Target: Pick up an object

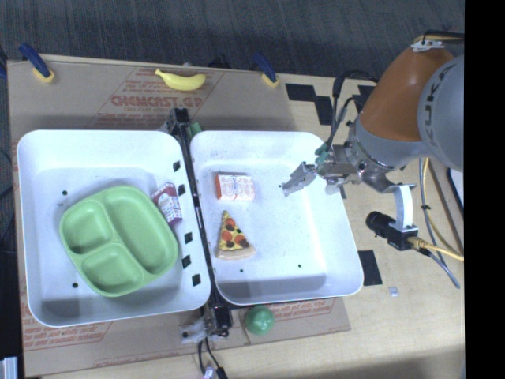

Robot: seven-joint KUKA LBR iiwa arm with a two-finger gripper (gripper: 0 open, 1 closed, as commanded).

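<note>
Over right bin (339, 235), arm (410, 109) reaching leftward, claw (293, 181) empty, fingers' spread cannot be told

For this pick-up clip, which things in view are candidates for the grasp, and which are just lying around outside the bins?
Part of the job:
- end effector, above the right bin
- pizza slice toy, right bin
- small red-and-white box, right bin
- green divided plate, left bin
- small dark red packet, left bin

Lying about:
- toy banana, behind the bins
- green ball, in front
- blue clamps
</note>
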